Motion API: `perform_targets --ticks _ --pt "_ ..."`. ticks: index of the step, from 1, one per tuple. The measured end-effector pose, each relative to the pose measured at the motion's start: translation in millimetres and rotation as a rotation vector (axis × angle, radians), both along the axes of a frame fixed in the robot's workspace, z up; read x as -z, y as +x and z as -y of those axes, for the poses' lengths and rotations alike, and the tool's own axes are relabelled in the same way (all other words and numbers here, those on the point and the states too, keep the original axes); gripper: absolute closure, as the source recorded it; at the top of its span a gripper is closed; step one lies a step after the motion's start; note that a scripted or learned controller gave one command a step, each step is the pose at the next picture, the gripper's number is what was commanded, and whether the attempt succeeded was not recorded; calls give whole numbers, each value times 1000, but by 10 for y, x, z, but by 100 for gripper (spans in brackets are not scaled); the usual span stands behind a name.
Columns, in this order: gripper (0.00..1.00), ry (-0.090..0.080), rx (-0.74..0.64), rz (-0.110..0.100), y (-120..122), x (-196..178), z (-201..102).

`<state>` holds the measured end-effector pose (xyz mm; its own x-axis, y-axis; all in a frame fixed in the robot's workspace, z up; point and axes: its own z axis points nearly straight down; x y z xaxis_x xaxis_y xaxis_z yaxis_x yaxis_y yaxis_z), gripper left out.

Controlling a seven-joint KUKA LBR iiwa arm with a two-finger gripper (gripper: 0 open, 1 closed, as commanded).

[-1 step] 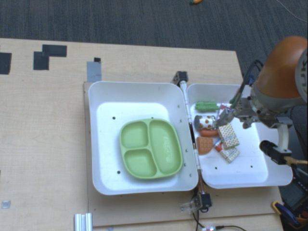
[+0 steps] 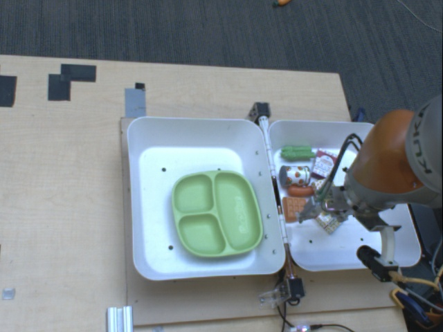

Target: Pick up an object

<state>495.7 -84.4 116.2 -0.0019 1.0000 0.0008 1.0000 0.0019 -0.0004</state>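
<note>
The right bin (image 2: pixel 332 258) holds several small things along its left side: a green vegetable-like piece (image 2: pixel 296 152), a small round jar with a red and white label (image 2: pixel 296 175), a red and white packet (image 2: pixel 323 163) and an orange ridged block (image 2: pixel 295 207). My gripper (image 2: pixel 324 214) is low inside this bin, just right of the orange block and below the packet. A pale crumpled bit (image 2: pixel 331 224) shows at its tip; I cannot make out whether it is held. The arm's orange band (image 2: pixel 387 154) covers the bin's right part.
The left bin (image 2: pixel 149 185) bears a light green divided plate (image 2: pixel 217 213) with three compartments. A metal divider (image 2: pixel 271 171) runs between the two bins. The wooden bench (image 2: pixel 62 206) stretches to the left. An orange scrap (image 2: pixel 284 0) lies on the dark floor beyond.
</note>
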Motion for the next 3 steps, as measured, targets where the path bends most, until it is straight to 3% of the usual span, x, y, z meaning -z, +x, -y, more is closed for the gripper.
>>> perform_targets --ticks 1,2,3 --pt "100 0 -2 7 22 -112 -6" --pt "0 0 -2 7 21 -112 -7" --pt "0 -9 4 20 -44 264 55"
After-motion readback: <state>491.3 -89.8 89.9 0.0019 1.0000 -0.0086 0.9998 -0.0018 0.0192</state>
